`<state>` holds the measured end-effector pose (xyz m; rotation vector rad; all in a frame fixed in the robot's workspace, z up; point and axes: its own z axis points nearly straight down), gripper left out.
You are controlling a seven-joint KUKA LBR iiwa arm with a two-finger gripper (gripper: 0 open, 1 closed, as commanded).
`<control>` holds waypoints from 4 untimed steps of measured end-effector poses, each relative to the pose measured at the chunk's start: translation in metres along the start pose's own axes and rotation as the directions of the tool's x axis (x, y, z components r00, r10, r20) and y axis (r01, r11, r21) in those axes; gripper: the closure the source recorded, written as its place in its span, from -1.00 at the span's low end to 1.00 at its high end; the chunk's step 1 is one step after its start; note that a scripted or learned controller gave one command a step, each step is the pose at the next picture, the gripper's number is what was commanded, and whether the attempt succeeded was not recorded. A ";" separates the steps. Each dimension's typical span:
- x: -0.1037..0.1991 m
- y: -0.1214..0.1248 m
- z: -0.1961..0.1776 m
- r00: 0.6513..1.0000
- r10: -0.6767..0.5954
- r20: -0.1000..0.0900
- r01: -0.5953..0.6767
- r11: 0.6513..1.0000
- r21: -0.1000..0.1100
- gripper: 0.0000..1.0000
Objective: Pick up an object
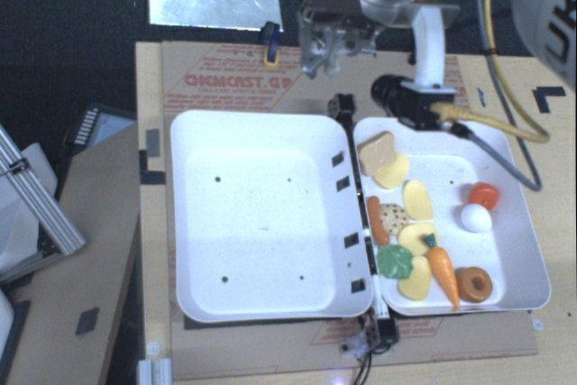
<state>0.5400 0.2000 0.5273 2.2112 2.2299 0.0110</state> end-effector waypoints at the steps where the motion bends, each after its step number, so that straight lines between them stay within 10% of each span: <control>1: 0.035 0.051 0.085 1.000 0.001 0.006 -0.002 1.000 0.010 1.00; 4: 0.033 0.129 0.061 1.000 0.007 0.003 -0.007 1.000 0.001 1.00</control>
